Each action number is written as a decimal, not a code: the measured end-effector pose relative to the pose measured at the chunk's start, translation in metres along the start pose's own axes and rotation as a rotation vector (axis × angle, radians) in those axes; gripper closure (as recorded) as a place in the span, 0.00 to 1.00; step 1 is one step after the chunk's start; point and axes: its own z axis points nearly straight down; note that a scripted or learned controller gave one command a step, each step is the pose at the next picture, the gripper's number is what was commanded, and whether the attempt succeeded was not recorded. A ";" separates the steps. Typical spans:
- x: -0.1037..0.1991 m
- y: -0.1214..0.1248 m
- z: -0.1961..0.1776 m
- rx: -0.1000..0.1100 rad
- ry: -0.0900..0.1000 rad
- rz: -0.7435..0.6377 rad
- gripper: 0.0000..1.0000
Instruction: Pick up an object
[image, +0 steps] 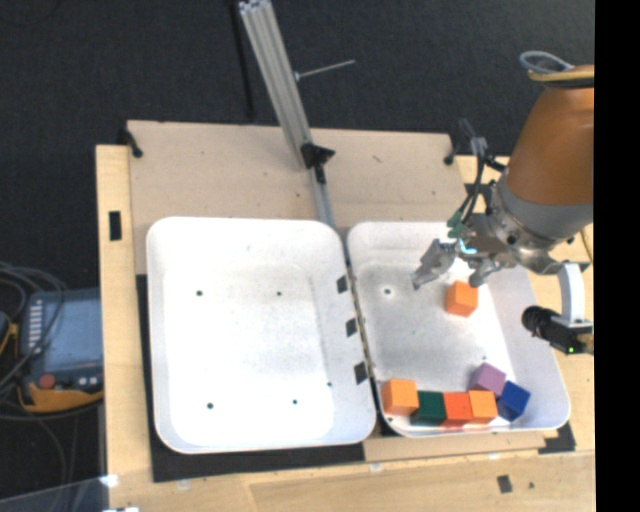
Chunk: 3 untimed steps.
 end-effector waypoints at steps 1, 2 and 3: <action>0.000 0.001 -0.003 -0.006 -0.001 0.003 0.00; -0.004 0.002 0.040 0.000 -0.002 0.004 0.00; -0.016 0.002 0.095 0.001 -0.002 0.004 0.00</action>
